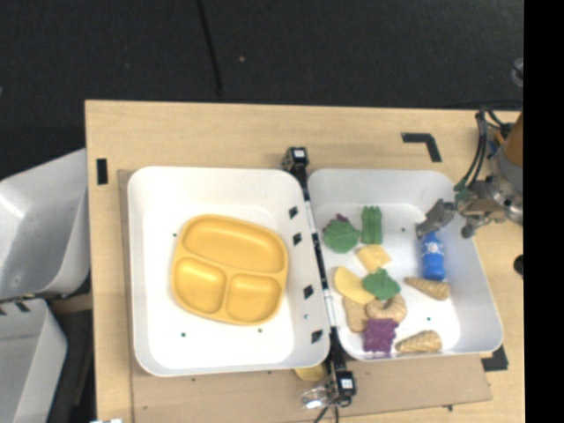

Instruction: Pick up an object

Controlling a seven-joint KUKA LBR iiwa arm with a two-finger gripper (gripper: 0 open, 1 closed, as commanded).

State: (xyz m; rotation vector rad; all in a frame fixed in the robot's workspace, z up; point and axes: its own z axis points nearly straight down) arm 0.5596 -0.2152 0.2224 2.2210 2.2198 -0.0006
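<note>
Robot lab, test rig: plywood bench (pixel 220 135) w/ two white bins (pixel 150 324) clipped side by side, black floor at 12 o'clock, toy food (pixel 381 285) in right bin, cabled arm (pixel 498 179) at 3 o'clock.

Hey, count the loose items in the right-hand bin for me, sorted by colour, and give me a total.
Green: 3
Yellow: 2
Tan: 4
Purple: 1
Blue: 1
Total: 11, though the tan pieces overlap, so that count is approximate.

Grey arm (pixel 507 161) entering from the right, orange band above wrist, hand (pixel 452 220) low, fingers spread apart
</note>
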